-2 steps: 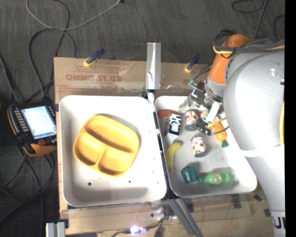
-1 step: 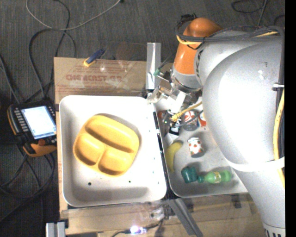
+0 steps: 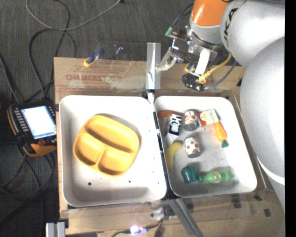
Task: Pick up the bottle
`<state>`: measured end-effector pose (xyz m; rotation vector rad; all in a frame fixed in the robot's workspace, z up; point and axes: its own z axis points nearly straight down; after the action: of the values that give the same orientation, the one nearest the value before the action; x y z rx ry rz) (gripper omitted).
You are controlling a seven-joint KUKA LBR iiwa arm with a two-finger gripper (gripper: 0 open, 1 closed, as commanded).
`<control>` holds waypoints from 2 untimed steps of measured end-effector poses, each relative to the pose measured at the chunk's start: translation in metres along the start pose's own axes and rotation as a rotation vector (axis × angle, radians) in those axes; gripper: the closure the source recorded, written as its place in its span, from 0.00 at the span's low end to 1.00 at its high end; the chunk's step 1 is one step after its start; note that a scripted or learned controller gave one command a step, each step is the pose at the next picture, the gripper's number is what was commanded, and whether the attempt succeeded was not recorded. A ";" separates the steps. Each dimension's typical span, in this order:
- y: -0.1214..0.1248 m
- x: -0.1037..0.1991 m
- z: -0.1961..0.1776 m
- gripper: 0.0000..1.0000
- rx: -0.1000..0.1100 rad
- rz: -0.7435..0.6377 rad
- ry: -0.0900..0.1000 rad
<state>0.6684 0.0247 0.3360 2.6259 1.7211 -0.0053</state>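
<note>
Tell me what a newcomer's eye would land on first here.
The big yellow divided tray lying in the left bin grabs attention first. Next, the green bottle lying on its side at the near edge of the right bin, and the arm's orange band at top.

A robotics lab — a large grey industrial arm [image 3: 259,41] reaches over a bench with two white bins [image 3: 64,139]. A teach pendant [image 3: 34,122] with a lit screen and loose cables [image 3: 46,28] lie on dark carpet — toy objects fill one bin.
</note>
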 end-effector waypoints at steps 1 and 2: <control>-0.050 0.113 0.102 0.00 0.004 -0.080 0.000; -0.054 0.121 0.137 0.00 0.004 0.044 -0.001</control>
<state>0.6673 0.1565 0.1988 2.6656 1.6638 -0.0094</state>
